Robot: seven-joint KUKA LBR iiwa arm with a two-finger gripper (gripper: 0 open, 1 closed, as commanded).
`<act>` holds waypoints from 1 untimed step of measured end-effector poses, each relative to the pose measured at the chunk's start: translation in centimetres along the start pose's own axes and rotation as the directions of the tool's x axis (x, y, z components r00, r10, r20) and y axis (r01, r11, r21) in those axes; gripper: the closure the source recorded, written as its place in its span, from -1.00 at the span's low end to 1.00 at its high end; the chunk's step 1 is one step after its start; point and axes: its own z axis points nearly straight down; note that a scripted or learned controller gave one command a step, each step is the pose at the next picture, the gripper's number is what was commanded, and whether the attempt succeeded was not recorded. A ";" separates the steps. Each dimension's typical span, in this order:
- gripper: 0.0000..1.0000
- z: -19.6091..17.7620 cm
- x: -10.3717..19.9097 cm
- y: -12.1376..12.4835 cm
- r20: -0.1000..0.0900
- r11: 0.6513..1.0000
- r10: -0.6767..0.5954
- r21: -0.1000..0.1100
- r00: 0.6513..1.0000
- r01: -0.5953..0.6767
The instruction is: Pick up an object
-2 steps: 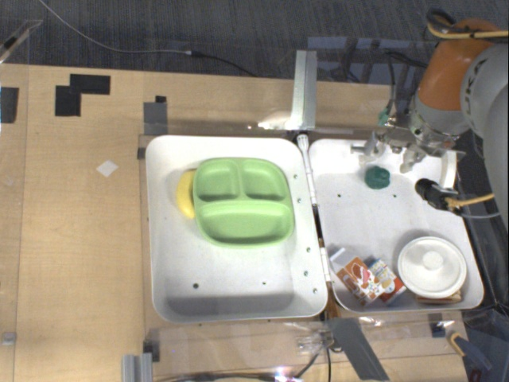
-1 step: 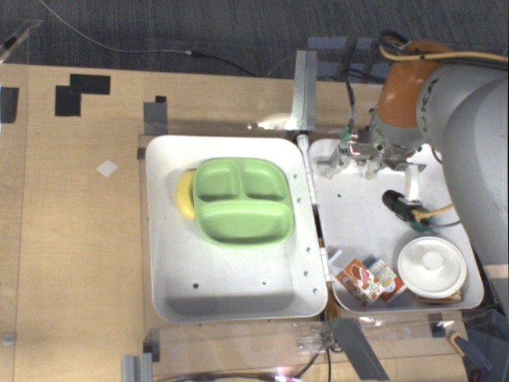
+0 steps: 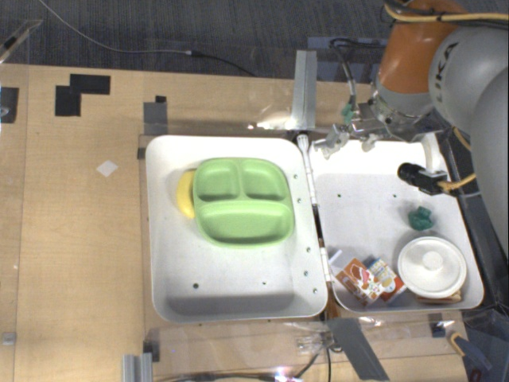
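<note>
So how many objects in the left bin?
2: a green divided plate in the middle, and a yellow object partly hidden under its left edge. More could lie beneath the plate.

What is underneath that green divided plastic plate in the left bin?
A curved yellow object sticks out from under the left edge of the green divided plastic plate. The plate covers the rest, so its full shape, and anything else beneath, cannot be seen.

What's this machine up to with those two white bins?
A robot arm is trying to pick something up. Its hand hovers by the right bin, at its far edge, holding nothing visible. That bin holds a white bowl, a green item and a colourful packet; the left bin holds a green plate and a yellow thing.
</note>
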 end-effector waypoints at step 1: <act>-1.00 8.1 -4.2 -7.1 -0.001 1.000 -0.013 0.004 1.000 0.013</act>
